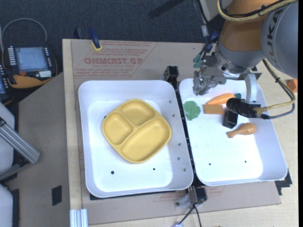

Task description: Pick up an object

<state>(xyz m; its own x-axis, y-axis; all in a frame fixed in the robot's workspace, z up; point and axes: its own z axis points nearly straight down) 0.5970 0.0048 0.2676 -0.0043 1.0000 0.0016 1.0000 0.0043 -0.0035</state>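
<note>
Where the grey arm with its orange band reaches in from the right of the camera view, the two-finger gripper [203,88] hangs over the far left corner of the shallow white right-hand bin [227,162]. This view does not resolve whether the gripper is spread or closed; it cannot be told.

Three items lie on the floor of the right-hand bin, all in its far half:
- The flat green leaf-shaped plastic piece [191,110] lies at the left wall, just nearer than the gripper.
- The orange wedge-shaped plastic piece [217,103] lies just right of the green piece, a narrow gap between them. It is near the gripper and to its right.
- The tan plastic drumstick [241,130] lies nearer and further right, apart from the wedge, with its thin end pointing left.

The near half of this bin shows bare white floor with a few dark dots.

The shallow white left-hand bin [94,167] adjoins the right-hand bin. The yellow three-compartment plastic plate [137,136] rests flat at its centre, clear of all four walls.

Both bins sit on a brown board with red lettering [113,60]. A small black clamp [171,73] stands at the far end of the seam between the bins.
</note>
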